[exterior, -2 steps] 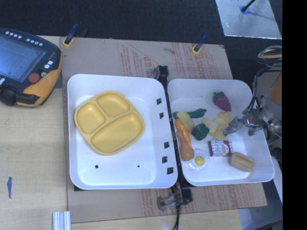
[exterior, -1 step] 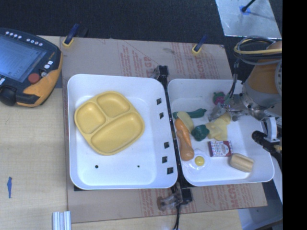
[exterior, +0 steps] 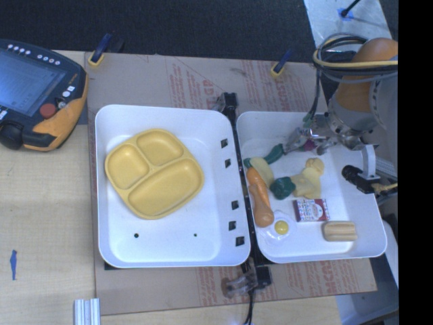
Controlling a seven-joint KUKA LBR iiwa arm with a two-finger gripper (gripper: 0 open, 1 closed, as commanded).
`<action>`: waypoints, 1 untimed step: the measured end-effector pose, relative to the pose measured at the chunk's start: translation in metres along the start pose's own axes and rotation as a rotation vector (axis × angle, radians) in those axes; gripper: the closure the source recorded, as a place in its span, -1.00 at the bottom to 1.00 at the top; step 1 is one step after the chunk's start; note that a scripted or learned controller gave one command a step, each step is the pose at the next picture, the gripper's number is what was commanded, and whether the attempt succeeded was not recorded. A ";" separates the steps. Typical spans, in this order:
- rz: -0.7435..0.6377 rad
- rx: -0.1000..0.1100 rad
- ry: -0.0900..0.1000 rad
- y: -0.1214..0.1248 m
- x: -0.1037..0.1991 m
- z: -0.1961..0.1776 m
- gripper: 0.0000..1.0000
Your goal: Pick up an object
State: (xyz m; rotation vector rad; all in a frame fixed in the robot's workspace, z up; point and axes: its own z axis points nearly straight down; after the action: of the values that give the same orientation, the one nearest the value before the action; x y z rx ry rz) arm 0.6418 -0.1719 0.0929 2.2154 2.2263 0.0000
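The right bin (exterior: 365, 239) holds several toy foods. An orange carrot (exterior: 259, 196) lies along its left wall, with a fried egg (exterior: 281, 228) at the carrot's near end. Beside them are a dark green piece (exterior: 283, 186), a pale yellow piece (exterior: 310, 178), a red and white box (exterior: 311, 210) and a tan bread roll (exterior: 339, 231). A green-stemmed piece (exterior: 273, 155) lies near the back. My gripper (exterior: 308, 142) hangs over the back of this bin, just right of the green-stemmed piece, open with nothing between its fingers.
The left bin (exterior: 210, 249) holds a yellow divided plate (exterior: 154, 172). A teach pendant (exterior: 37, 93) lies on the bench at the far left. The arm's grey body and orange band (exterior: 362, 80) fill the space above the right bin's back corner.
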 end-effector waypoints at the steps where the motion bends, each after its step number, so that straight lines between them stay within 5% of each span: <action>1: 0.002 0.009 0.002 -0.093 0.064 0.001 -1.00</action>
State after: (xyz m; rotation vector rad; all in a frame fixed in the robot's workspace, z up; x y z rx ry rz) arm 0.5481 -0.1081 0.0915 2.2232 2.2294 -0.0078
